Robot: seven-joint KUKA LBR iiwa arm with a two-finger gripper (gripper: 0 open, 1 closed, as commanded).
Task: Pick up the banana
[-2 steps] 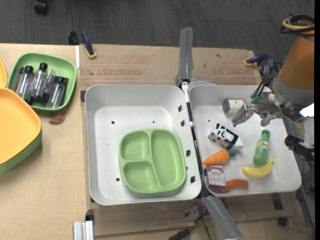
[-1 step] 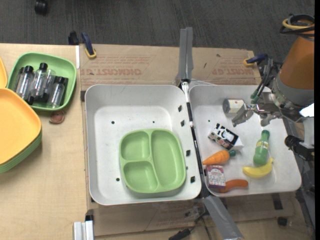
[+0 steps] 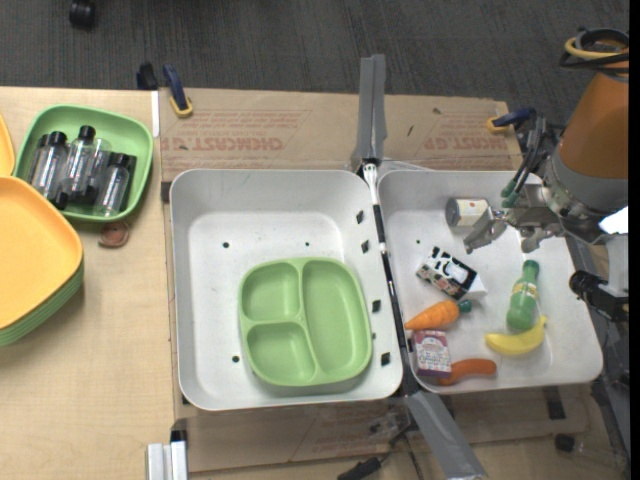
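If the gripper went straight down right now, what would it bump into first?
Probably the bare floor of the right white bin. The gripper hangs above an open patch beside a small white cylinder; the yellow banana lies nearer the front. Depth is hard to judge.

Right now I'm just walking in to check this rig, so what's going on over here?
A grey robot arm reaches in over the right bin, with its gripper near the bin's far side. The banana it is meant to pick up lies untouched at the near right, beside a green bottle. A carrot and a few small packages lie there too. The left bin holds a green divided plate.
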